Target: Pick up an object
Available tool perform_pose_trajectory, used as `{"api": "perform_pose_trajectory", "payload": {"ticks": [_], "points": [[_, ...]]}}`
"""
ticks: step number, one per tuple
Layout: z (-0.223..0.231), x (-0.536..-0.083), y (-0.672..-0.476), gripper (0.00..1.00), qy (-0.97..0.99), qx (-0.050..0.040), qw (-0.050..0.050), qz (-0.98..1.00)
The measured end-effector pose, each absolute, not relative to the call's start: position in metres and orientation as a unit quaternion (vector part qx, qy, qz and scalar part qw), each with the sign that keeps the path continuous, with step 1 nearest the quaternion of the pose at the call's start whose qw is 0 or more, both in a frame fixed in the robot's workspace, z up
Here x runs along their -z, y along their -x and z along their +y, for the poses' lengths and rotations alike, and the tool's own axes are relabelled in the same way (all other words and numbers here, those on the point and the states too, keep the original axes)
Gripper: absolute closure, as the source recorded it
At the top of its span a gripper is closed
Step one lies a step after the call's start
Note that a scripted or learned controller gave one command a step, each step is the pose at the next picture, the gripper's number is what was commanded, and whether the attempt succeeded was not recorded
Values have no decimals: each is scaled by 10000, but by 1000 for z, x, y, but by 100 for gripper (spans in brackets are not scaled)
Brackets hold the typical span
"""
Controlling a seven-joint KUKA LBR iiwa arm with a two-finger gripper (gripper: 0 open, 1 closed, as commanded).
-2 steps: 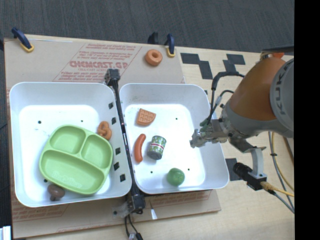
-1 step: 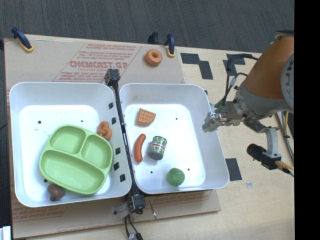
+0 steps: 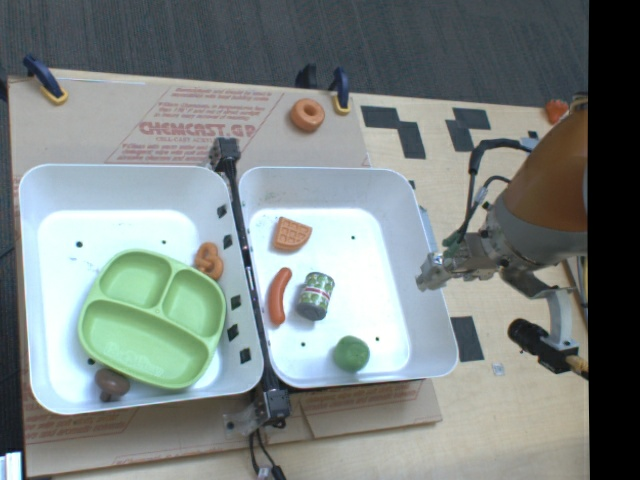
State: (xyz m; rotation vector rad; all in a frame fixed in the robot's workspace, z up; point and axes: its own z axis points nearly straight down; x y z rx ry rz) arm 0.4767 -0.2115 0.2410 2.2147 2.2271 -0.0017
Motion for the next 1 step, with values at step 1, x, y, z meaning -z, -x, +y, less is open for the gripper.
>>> {"api": "perform_pose_trajectory", "payload": {"ticks": [1], "points": [[-211,-240,-477,100,-7053,6,-2,7090]]}}
